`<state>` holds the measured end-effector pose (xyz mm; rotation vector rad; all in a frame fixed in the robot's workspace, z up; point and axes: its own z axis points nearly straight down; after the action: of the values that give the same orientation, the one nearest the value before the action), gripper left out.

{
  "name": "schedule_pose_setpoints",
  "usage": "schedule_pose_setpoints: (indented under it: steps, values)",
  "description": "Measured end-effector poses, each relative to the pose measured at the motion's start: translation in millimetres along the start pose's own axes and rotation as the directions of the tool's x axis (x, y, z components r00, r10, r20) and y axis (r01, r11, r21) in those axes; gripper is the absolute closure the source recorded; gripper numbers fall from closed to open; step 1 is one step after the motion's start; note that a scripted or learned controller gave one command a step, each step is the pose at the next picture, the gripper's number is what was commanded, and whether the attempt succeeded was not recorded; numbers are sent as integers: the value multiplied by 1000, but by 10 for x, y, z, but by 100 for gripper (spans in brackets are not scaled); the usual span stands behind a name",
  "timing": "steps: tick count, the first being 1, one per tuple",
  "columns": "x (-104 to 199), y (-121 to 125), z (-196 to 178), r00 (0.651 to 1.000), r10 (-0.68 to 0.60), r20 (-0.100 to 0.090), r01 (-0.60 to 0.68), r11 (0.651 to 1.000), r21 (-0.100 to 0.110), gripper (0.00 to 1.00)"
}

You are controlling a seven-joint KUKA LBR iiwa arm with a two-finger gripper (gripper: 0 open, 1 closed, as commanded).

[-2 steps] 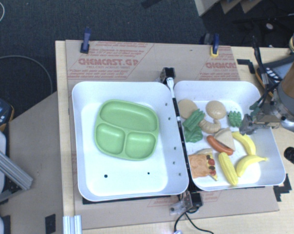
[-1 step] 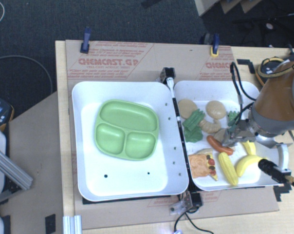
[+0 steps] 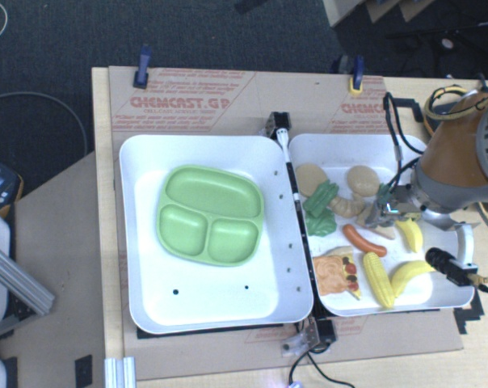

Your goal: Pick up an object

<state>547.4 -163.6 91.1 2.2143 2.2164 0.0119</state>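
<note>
End effector low beside the hot dog

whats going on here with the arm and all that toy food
A grey robot arm with an orange band reaches in from the right over the right bin, which holds toy food. Its tool is down among the items, close to a red sausage and a green leafy piece. Also there: a corn cob, two bananas and a pizza slice. Nothing looks lifted yet. The left bin holds a green divided plate.
</note>
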Motion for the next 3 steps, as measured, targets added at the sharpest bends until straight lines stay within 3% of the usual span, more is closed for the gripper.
schedule_pose_setpoints:
  steps: [1,2,3]
  values:
    - [358,675,-9,1000,-4,8,4,1000,-7,100]
    - [1309,257,-1002,1000,-9,-4,9,1000,2,100]
    - [1176,-400,-2545,1000,0,-1,0,1000,-7,100]
